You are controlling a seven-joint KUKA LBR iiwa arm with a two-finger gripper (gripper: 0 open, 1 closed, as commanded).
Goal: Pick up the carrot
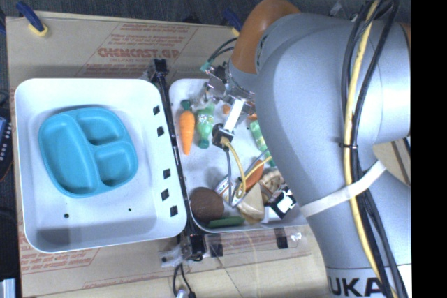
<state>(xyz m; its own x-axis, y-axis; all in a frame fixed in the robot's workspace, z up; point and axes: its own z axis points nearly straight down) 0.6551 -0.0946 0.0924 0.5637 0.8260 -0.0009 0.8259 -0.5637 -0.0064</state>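
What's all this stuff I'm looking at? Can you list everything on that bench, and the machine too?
Left bin: one, white, left side of the bench.
Divided tray: one, light blue, three compartments, lying in the left bin.
Right bin: one, white, beside the left bin, partly covered by the arm.
Carrot: one, orange with a green top, near the right bin's left wall.
Green item: one, green, just right of the carrot; too small to identify.
Brown round item: one, dark brown, near corner of the right bin.
Long green item: one, green, along the right bin's near edge.
Board: one, brown with red print, under both bins.
Arm: one, grey with an orange band, over the right bin.
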